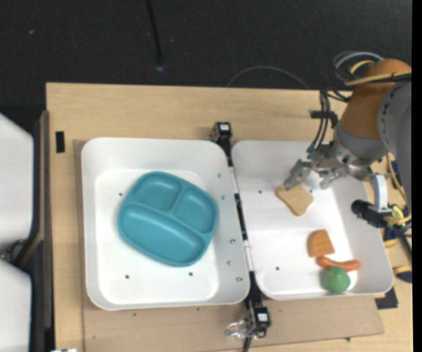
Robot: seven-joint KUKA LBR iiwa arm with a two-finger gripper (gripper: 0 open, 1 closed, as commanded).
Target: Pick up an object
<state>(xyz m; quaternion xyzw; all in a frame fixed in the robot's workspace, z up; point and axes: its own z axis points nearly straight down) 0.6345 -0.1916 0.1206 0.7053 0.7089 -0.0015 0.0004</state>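
Hovering my gripper at one o'clock of the tan bread-like wedge; finger state unclear, nothing lifted yet.

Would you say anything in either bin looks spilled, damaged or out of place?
Nothing stands out. The teal divided plate lies flat in the left bin; the tan piece, orange pieces and green ball lie loose in the right bin.

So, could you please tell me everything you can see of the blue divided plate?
The blue divided plate is teal, plastic-looking and rounded-rectangular, with three compartments: two smaller ones toward the far side and one long one nearer the camera. It lies flat, right side up and slightly rotated, near the middle of the left bin. Nothing lies on it, and the hand is away over the right bin.
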